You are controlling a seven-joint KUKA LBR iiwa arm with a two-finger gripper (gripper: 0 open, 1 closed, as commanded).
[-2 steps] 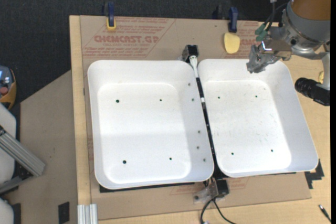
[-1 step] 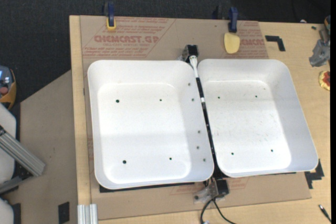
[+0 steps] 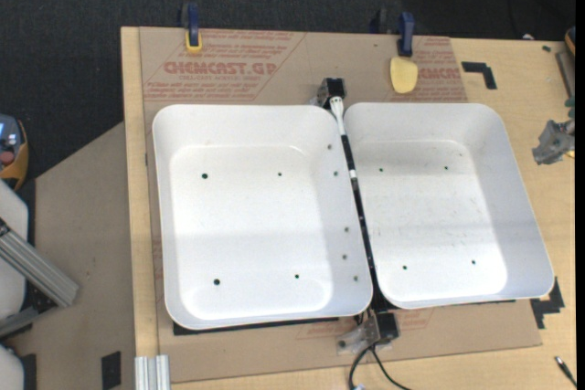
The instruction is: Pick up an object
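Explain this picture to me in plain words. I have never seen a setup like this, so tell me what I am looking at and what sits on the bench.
This is one camera fixed above a bench, looking down at a slant. A robot arm works here, reaching in from the right to pick things up. Two shallow white bins lie side by side: the left bin and the right bin, their inner edges meeting down the middle. A few small dark dots mark each floor. They rest on a brown board printed with red lettering, held at its far edge by two blue clamps. A small yellow object lies on the board just beyond the right bin, below the second clamp.
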